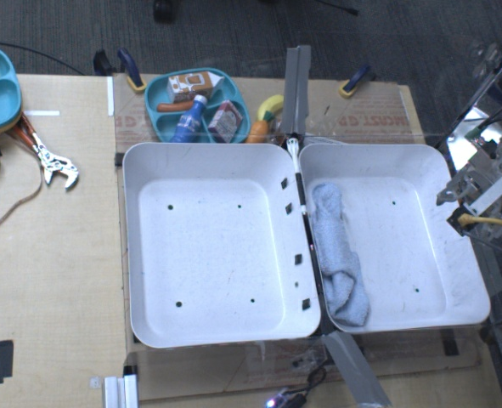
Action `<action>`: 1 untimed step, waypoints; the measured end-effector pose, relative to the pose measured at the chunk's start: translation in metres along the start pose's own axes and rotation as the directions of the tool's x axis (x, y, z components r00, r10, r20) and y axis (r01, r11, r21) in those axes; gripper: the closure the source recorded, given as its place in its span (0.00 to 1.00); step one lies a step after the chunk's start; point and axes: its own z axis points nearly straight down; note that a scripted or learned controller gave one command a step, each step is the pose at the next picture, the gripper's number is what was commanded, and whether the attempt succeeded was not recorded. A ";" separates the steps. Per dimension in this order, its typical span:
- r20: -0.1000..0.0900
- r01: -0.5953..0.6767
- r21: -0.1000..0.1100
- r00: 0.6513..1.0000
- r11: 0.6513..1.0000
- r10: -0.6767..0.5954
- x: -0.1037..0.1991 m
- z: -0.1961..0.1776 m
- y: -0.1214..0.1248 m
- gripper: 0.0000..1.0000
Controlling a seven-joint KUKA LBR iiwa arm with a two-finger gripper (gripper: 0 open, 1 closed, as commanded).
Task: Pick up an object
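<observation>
Grey cloth (337, 257) lies at right bin's (429, 164) 9 o'clock wall. Pincer (465, 204) at 3 o'clock rim; its state: cannot tell. Risk: wall blocks descent, limp fabric slips.

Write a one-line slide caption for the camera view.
Grey towel lies along the right bin's left wall; left bin beside it.

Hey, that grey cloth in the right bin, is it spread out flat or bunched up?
Bunched up. The grey cloth lies as a long rumpled strip along the left wall of the right bin, thicker at its near end.
</observation>
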 end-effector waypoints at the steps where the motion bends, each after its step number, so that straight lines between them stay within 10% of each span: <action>1: 0.001 -0.268 0.002 0.963 0.963 0.268 -0.031 0.051 0.010 0.00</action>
